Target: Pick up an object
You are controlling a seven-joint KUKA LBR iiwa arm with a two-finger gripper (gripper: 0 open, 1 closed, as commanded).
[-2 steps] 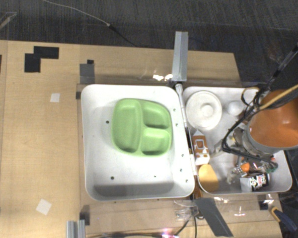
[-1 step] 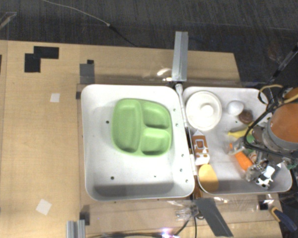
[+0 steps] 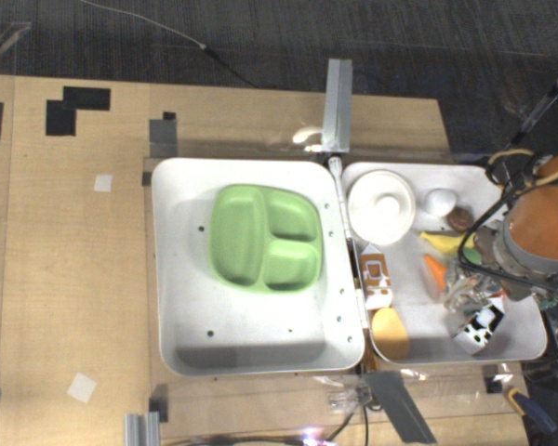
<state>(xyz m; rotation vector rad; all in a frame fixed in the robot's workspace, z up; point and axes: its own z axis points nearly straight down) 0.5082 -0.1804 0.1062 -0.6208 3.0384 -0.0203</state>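
Observation:
The right bin (image 3: 525,342) holds a white bowl (image 3: 381,204), a small white object (image 3: 439,200), a brown piece (image 3: 459,218), a yellow banana (image 3: 442,242), an orange carrot (image 3: 433,272), a small orange-and-white box (image 3: 376,279), a yellow-orange cup-like object (image 3: 389,331) and a black-and-white toy (image 3: 481,326). The arm, with its orange band (image 3: 541,223), reaches in from the right. My gripper (image 3: 468,294) hangs low over the bin's right half, just right of the carrot and just above the black-and-white toy. I see nothing clearly held in it.
The left bin (image 3: 181,333) carries a green divided plate (image 3: 265,238). A metal post (image 3: 338,105) stands at the back between the bins. Dark cables loop around the arm at the right edge. Wooden bench stretches to the left.

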